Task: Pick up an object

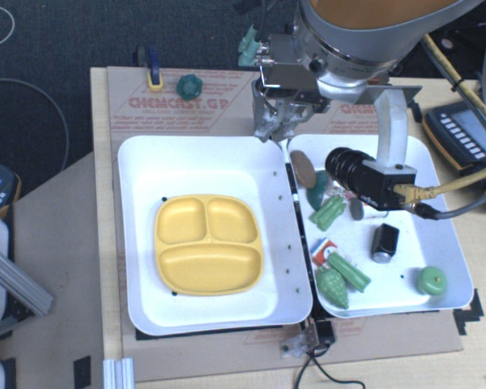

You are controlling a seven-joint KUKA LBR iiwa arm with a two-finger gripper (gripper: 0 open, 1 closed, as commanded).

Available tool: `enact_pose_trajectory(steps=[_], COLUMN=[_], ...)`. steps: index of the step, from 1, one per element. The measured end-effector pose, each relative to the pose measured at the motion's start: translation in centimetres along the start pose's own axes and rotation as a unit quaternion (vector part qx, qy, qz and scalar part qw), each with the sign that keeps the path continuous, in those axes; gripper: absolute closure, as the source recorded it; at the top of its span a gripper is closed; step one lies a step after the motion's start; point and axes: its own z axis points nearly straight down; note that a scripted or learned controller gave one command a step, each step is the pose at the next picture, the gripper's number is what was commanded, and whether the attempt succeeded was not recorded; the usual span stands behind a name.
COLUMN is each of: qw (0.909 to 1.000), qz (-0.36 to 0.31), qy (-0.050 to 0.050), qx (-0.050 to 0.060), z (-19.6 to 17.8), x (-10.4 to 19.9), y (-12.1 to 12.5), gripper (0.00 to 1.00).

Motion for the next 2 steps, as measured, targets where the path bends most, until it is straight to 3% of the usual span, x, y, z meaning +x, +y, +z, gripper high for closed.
enact_pose_trajectory(steps=[1, 2], qw=[1.0, 0.9999], qz=[0.003, 0.008], qy=[-0.003, -0.006], qx=[0.007, 0.013], z=[-2.6, 2.5], x=[3.9, -1.7], y=[0.9, 2.1], gripper=[1.0, 1.0])
